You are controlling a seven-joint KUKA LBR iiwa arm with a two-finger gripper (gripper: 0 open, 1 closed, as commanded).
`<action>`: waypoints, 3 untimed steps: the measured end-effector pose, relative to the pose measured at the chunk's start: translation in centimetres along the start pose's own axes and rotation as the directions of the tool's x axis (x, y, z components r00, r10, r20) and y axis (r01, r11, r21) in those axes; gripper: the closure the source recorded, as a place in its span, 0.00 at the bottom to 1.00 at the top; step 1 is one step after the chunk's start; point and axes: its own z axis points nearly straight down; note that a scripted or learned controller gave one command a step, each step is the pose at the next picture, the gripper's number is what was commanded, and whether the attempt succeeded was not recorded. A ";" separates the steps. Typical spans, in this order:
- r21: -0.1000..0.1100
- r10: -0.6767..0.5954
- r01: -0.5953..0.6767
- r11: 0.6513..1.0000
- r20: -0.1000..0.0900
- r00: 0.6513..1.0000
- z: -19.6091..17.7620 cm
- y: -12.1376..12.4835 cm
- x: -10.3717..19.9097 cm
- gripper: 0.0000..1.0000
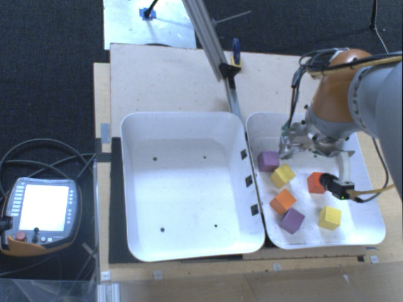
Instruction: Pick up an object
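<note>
No legible text, label, brand, number or sign noted. The teach pendant (41,214) left of the worktop (170,80) has a lit screen, but its content is washed out and cannot be read.

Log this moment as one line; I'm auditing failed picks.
arm: over right bin | claw: above purple block, nothing seen held | blocks: six in right bin | left bin: white

the pale tabletop (170,74) carries two shallow white bins side by side — the left bin (189,121) and the right bin (371,222), rims touching — set toward its near edge, bare board behind.
</note>
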 end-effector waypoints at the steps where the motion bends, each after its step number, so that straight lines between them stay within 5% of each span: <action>1: 0.011 0.000 0.000 1.000 -0.001 1.000 -4.4 0.3 0.2 1.00; 3: 0.012 -0.001 0.001 1.000 -0.001 1.000 -11.6 1.3 1.1 1.00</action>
